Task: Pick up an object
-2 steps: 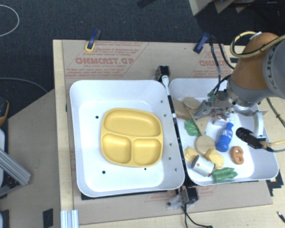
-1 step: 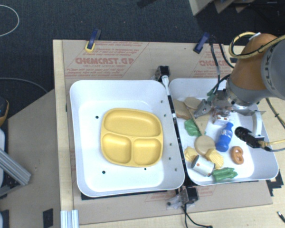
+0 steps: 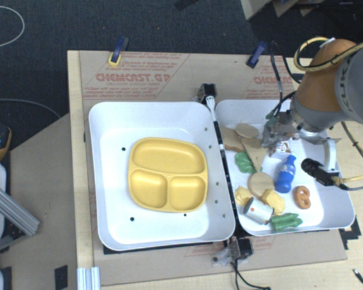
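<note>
Yellow tray [image 3: 167, 174] sits in left bin [image 3: 103, 162]. Right bin [image 3: 336, 207] holds the objs — blue bottle [image 3: 285, 174], donut [image 3: 302, 196], green veg [image 3: 286, 221], can [image 3: 258, 211]. Pincer [image 3: 277, 139] hangs over bin's back part, just above bottle — can't tell its state.

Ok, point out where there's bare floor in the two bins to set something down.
Left bin: a bare white band runs all round the yellow divided plate, widest along the left wall and top. Right bin: crowded; toy food surrounds the blue bottle, gripper above it. Some bare floor right of the donut.
</note>
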Robot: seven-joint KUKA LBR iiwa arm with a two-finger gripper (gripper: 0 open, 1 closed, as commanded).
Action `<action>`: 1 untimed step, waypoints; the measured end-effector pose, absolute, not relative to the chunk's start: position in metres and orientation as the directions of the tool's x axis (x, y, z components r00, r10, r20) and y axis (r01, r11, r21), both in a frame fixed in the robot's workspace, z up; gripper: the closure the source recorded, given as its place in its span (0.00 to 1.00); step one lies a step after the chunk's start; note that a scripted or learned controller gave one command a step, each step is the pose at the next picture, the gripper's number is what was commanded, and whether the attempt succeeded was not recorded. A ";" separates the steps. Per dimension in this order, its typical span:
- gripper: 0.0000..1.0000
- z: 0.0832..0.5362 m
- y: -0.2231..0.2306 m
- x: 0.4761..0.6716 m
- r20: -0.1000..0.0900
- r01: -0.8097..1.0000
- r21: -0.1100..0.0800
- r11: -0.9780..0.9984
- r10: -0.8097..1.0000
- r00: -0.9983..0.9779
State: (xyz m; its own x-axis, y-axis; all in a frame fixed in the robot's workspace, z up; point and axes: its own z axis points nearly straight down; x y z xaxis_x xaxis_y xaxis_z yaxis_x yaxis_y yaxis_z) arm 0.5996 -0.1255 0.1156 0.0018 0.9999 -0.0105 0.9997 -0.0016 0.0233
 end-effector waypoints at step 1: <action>1.00 0.173 -0.116 0.604 -0.001 1.000 0.006 0.002 1.000 -0.002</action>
